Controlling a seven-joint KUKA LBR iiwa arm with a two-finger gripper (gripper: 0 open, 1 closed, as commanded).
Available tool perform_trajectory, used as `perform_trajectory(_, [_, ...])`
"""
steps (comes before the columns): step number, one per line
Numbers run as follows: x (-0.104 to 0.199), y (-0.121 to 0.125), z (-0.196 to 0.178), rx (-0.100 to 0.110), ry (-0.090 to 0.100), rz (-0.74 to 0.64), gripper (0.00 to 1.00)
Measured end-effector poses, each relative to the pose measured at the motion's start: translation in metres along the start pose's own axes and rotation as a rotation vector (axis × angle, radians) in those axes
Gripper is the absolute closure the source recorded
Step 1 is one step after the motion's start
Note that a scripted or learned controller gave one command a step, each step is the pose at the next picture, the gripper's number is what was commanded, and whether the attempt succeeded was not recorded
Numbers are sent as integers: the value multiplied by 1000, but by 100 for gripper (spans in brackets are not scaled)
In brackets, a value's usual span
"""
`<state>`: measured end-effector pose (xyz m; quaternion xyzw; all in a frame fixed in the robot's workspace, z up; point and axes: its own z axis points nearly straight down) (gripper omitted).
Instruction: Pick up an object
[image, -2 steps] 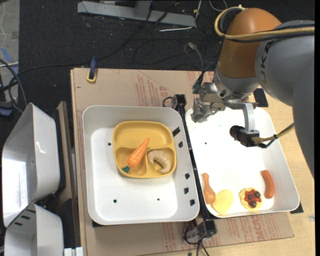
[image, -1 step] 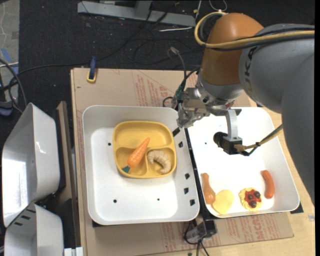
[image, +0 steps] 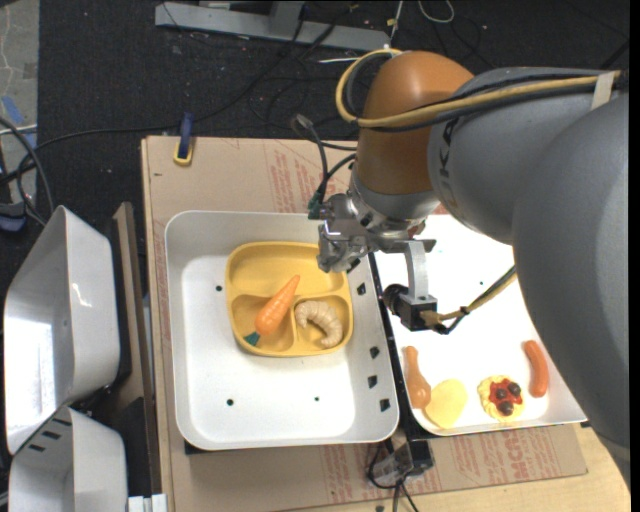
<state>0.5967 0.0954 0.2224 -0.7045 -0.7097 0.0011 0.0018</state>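
Two white bins are sitting side by side on the worktop; the left bin (image: 200, 390) is carrying a yellow dish (image: 245, 265) with a carrot (image: 277, 305) and a shrimp (image: 322, 320). The pincer (image: 338, 252) is hovering over the dish's upper right rim, its opening impossible to tell. Lowering squarely over the carrot, across its narrow width, would probably serve best.
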Motion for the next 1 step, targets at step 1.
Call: perform_trajectory(1, [-2,3,-2,-4,-1,4,100])
